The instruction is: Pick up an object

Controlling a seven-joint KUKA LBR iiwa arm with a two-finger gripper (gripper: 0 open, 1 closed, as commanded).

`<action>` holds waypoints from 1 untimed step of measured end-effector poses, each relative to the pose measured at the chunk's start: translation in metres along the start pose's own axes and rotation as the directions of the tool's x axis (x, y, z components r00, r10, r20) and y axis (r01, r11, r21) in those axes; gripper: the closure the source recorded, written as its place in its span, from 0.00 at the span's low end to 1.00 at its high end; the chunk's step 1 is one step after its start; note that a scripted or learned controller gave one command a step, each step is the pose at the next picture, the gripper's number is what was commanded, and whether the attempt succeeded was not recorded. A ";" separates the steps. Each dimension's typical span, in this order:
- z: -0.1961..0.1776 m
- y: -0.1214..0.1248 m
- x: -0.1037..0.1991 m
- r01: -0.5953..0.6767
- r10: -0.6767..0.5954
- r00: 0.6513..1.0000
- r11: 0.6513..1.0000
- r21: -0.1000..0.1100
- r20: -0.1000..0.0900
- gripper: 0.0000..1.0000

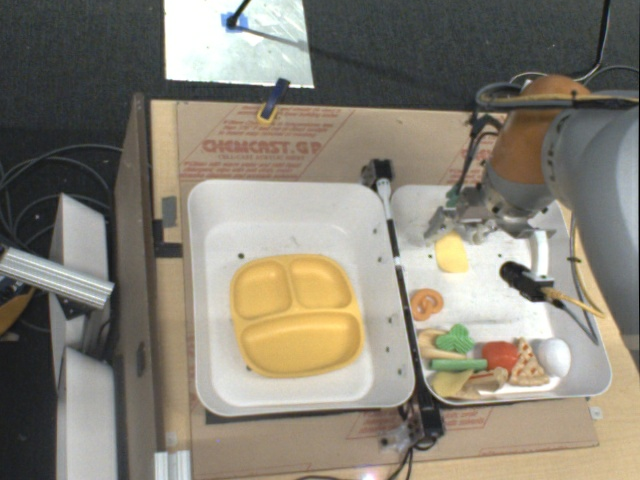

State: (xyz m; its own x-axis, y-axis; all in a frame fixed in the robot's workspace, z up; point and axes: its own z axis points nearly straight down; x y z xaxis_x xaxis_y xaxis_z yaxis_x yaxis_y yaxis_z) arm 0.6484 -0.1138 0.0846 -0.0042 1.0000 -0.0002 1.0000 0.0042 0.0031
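From my seat at the console I see the grey gripper (460, 230) over the far end of the right-hand shallow white bin (490, 303). The small pale yellow rounded block (452, 256) lies on the bin floor just beside it, on the near side. From this slanted angle I cannot tell whether the gripper is released or clenched, and nothing looks clearly caught in it. That block is my guess for the target. It sits alone, a little apart from the orange ring-shaped toy (426, 304) and well apart from the toy food heaped in the near corner: a green leafy piece (457, 340), a red tomato (500, 354) and a white egg (553, 354). My main worry is alignment. The gripper seems offset towards the far side of the block, so a straight descent could clip its edge and skid it towards the bin's left wall. It could also land on top and press the block into the floor. The block looks smooth and rounded, so a shallow or lopsided squeeze may pop it out as the arm lifts. The large yellow divided plastic tray (295, 313) in the left-hand white bin (215, 238) is out of harm's way.
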 end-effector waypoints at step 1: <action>-0.012 0.001 0.000 0.002 -0.002 1.000 1.000 -0.003 -0.001 1.00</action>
State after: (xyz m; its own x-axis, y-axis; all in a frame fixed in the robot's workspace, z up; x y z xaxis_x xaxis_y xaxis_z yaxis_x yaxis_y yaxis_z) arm 0.6494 -0.1134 0.0962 -0.0059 1.0000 0.0003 1.0000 0.0059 0.0066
